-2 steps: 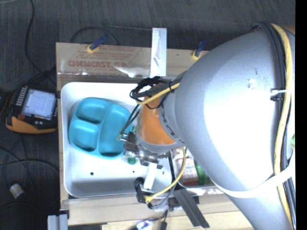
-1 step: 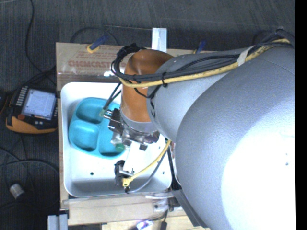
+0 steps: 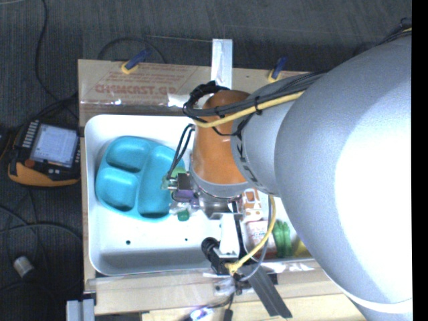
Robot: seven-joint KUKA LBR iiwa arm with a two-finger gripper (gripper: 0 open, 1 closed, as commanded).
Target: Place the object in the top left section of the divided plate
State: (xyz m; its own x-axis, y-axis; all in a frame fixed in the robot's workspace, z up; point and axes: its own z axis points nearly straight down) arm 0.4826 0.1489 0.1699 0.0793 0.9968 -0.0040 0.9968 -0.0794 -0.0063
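Over the left bin [image 3: 120,253], claw [image 3: 184,202] hovers beside the blue divided plate [image 3: 134,176]; finger state unclear. Object unidentifiable, likely light; grip its midsection.

Two shallow white bins [image 3: 107,256] side by side on bench, right one mostly hidden. Cardboard sheet [image 3: 127,82] w/ red lettering at bench's far edge, held by blue clamp [image 3: 135,60] at left & another blue-yellow clamp [image 3: 277,67] further right. White upright strip [image 3: 221,60] between them. Handheld pendant [image 3: 47,151] w/ lit screen & orange casing on dark carpet left of bench, cables trailing. Green item [image 3: 282,238] & red-white labelled pkg [image 3: 253,227] in right bin, partly hidden. Small grey item [image 3: 22,265] on floor, bottom left.
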